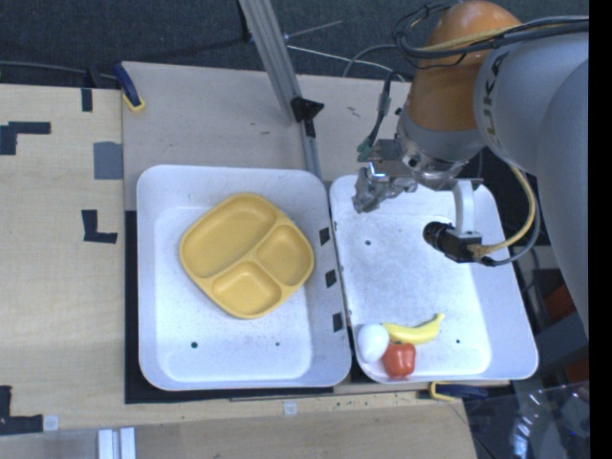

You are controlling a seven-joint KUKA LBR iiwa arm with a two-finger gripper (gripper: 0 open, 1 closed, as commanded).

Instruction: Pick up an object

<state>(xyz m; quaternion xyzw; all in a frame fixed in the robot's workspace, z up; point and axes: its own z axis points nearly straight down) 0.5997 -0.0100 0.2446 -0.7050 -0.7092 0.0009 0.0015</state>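
The gripper (367,197) is hovering over the far end of the right bin (478,357); its finger state cannot be told. The banana (417,330), white egg (372,339) and red fruit (401,359) are lying well apart at the near edge, so the approach is seemingly just beginning.

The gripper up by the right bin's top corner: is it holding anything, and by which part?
Nothing is seen in the gripper. The banana, the egg and the red fruit lie at the right bin's near edge, apart from it.
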